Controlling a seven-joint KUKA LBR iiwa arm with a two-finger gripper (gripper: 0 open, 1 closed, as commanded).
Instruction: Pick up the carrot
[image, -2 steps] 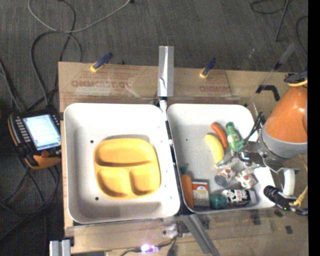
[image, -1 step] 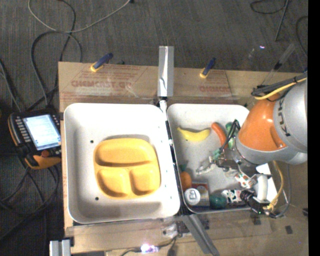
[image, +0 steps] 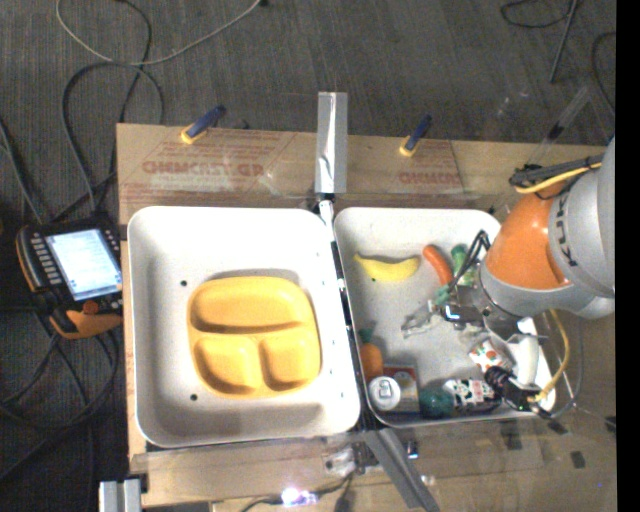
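The carrot (image: 437, 263) is a short orange-red piece lying in the right bin (image: 400, 222), near its far side and just right of a yellow banana (image: 388, 267). My gripper (image: 428, 311) hangs over the middle of this bin, a little below and to the left of the carrot and apart from it. Nothing shows in its grasp. The arm's orange band (image: 525, 250) covers the bin's right part.
A green item (image: 461, 257) lies right beside the carrot. Along the right bin's near wall sit an orange piece (image: 372, 359), a can (image: 386, 391), a dark green object (image: 436, 402) and a small bottle (image: 470, 392). The left bin (image: 150, 300) holds a yellow compartment tray (image: 255, 332).
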